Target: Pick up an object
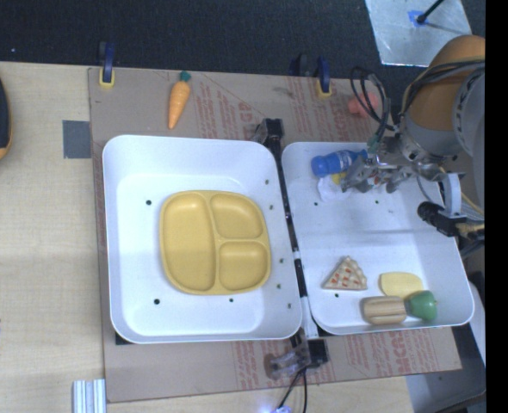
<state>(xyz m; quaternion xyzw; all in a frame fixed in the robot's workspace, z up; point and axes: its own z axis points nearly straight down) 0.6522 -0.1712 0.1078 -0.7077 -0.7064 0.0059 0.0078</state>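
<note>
**Gripper low at the top of the right bin, beside the blue bottle**

Nearest me, lower right of the frame: a tan bread-roll toy touching a green rounded block at the right white bin's front wall. Just above them I see a pale yellow slab and a triangular pizza-slice toy.

Left white bin, mid-frame: a yellow three-compartment plastic plate, lying flat.

Upper right: the grey arm reaches in, its gripper low over the right bin's far end. A small blue plastic bottle lies just left of it, at or against the tips. I cannot tell how the gripper stands.

Farthest, upper left: an orange carrot toy on the brown board, outside the bins.
</note>
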